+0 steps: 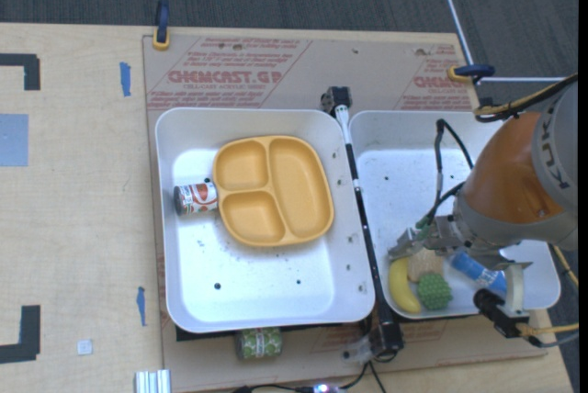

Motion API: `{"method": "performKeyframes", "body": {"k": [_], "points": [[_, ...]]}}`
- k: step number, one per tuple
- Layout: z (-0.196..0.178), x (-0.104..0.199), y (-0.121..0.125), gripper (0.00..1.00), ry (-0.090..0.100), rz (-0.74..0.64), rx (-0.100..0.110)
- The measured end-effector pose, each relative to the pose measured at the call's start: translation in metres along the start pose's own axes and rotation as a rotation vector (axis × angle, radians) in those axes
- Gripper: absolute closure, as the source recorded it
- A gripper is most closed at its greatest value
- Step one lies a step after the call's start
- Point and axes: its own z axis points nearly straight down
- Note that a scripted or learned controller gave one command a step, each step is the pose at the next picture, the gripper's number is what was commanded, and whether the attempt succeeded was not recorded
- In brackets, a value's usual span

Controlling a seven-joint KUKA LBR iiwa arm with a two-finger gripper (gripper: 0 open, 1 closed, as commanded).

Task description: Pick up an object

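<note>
My gripper (424,246) hangs low in the right bin (395,162), at its front part, reaching in from the right. Directly under and in front of it lies a cluster of objects. A yellow banana (400,285) curves along the left. A green bumpy piece (435,292) sits beside the banana. A beige lump (424,266) lies just below the gripper's tip. A blue object (470,269) lies to the right, partly under the wrist. I see nothing lifted off the bin floor.
The left bin (184,272) holds a yellow three-compartment plate (273,189) and a small red can (196,197) lying at the plate's left. A green can (260,343) lies on the bench in front of the left bin. The divider (356,198) runs between the bins.
</note>
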Motion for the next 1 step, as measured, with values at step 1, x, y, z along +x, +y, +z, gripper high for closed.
{"method": "performKeyframes", "body": {"k": [1], "points": [[0.0,-0.0022,-0.0001,0.0,0.003,-0.002,0.001]]}}
